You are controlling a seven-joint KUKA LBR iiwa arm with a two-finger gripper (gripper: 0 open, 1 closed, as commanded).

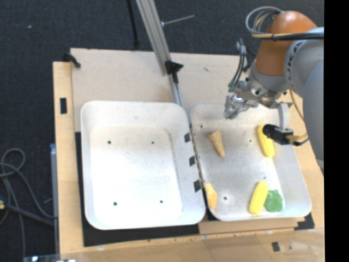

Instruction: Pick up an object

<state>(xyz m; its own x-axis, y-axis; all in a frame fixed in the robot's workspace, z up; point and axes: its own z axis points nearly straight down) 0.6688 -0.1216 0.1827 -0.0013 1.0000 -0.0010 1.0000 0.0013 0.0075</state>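
Hovering at the far rim of the white bin (240,165) on the view's right, the gripper (234,111) is poised over that bin's back edge, and from this slanted view it cannot be told whether it is open or closed; no object can be seen in its grasp. Closest to it is a tan wedge (217,144), lying on the bin floor a little nearer the camera than the gripper and slightly to the view's left of it, apart from it and from everything else. To the view's right of the gripper, and also nearer the camera, a yellow piece (265,144) lies along the bin floor. Well away from the gripper, at the bin's near end, a second yellow piece (258,197) lies touching or just beside a green lump (274,201), and a small orange piece (210,195) sits against the bin's left wall, about as far from the gripper as those two. Every one of these appears to rest on the bin, so the pick looks not yet made. What seems left is nearly the whole job: choosing a target, most plausibly the tan wedge since it is nearest and stands clear of its neighbours, coming down over it, closing on it and lifting it free of the bin.
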